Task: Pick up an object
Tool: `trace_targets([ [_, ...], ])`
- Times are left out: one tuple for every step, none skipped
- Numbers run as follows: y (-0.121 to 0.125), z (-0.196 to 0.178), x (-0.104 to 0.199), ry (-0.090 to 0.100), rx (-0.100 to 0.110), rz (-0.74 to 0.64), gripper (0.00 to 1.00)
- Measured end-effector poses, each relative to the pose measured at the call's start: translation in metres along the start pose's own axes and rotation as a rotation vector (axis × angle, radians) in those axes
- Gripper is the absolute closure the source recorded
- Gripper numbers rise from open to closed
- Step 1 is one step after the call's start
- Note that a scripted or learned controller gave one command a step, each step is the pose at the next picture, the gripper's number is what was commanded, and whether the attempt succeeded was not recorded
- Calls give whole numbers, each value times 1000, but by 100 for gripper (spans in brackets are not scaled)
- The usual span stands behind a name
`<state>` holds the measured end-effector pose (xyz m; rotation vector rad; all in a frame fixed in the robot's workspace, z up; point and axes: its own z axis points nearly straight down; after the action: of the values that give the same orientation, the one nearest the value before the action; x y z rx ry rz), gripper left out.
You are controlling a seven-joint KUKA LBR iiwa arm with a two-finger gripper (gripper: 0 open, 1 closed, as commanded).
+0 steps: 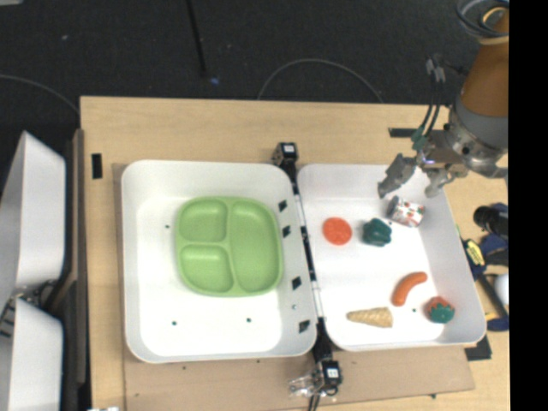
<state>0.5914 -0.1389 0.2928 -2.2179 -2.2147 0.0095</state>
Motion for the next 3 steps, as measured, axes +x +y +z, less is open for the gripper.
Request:
trace_targets([
  [2,-6,0,-1,-11,-2,0],
  [5,52,7,-2,-6,-1,0],
  [3,95,7,-3,-7,1,0],
])
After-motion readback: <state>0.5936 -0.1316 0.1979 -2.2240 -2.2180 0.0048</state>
